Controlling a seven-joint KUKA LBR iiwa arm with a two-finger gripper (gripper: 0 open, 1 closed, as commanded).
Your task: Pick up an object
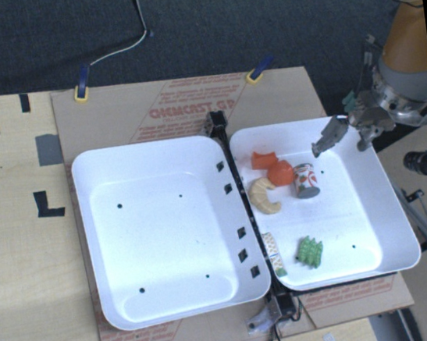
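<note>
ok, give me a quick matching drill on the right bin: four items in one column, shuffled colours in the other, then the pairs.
Items, all in the right bin:
1. Curved crescent piece
2. Spiky lump near the front
3. Blocky pieces near the divider
4. Small can-like object

Colours:
A. Green
B. Grey and white with red marks
C. Tan
D. Orange-red

Pairs: 1-C, 2-A, 3-D, 4-B
</note>
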